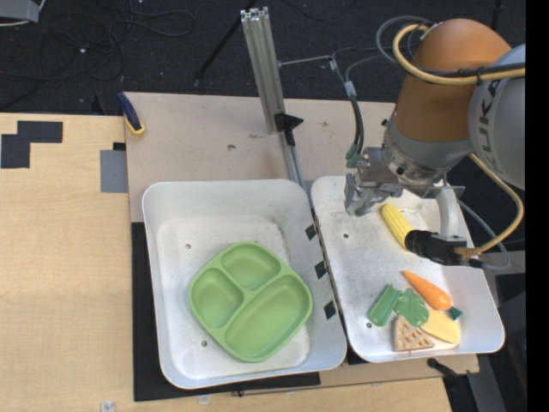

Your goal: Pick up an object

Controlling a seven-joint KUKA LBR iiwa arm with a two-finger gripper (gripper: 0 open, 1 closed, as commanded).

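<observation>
The arm (463,84) reaches in from the upper right of the frame, and its jaws (364,197) hang over the upper left part of the right bin (343,256). Whether the jaws are open or closed cannot be told, and nothing can be seen held in them. A yellow corn cob (396,221) lies just to the right of the jaws, below the wrist. Further down the same bin, toward the lower right of the frame, lie an orange carrot (427,289), a green toy vegetable (396,305), a yellow wedge (442,324) and a waffle-like piece (412,337), bunched together. The left bin (171,213) holds a green divided plate (250,300). Both bins rest on the desk (189,136).
</observation>
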